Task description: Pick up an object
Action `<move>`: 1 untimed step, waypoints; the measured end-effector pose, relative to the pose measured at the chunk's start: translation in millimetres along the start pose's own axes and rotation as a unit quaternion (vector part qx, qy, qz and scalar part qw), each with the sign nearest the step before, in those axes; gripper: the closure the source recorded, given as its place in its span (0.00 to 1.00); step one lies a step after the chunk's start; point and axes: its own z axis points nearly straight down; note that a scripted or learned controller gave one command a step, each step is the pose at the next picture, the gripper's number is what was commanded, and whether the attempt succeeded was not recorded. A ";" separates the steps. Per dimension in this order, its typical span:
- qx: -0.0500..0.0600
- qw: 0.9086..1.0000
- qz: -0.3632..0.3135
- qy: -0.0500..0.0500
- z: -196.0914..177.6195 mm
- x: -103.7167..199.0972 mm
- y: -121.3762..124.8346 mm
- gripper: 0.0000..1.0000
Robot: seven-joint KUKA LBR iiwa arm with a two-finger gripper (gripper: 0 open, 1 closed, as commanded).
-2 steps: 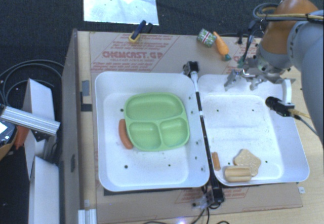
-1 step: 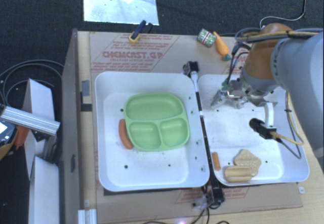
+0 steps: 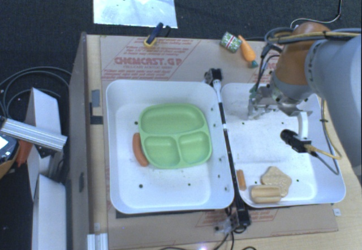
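In the back part of the right bin (image 3: pixel 322 186), my gripper (image 3: pixel 257 110) hangs low over the bin's white floor, with no object visible under it. A tan toast slice (image 3: pixel 277 178) and a bread roll (image 3: pixel 266 193) lie at that bin's front. Beside them, near the divider, is a small orange piece (image 3: pixel 241 179). The left bin (image 3: pixel 121 130) holds a green divided plate (image 3: pixel 174 136). An orange sausage (image 3: pixel 138 149) lies along the plate's left edge.
The grey arm (image 3: pixel 334 68) fills the right side above the right bin, with a black cable fitting (image 3: pixel 294 140) hanging off it. Behind the bins, a toy carrot (image 3: pixel 248 50), a small green can (image 3: pixel 231 41) and a yellow-blue clip (image 3: pixel 154 35) rest on the cardboard.
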 end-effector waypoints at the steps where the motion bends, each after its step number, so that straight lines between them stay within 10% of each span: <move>1: 0.000 1.000 0.000 0.000 0.2 0.0 -0.1 0.00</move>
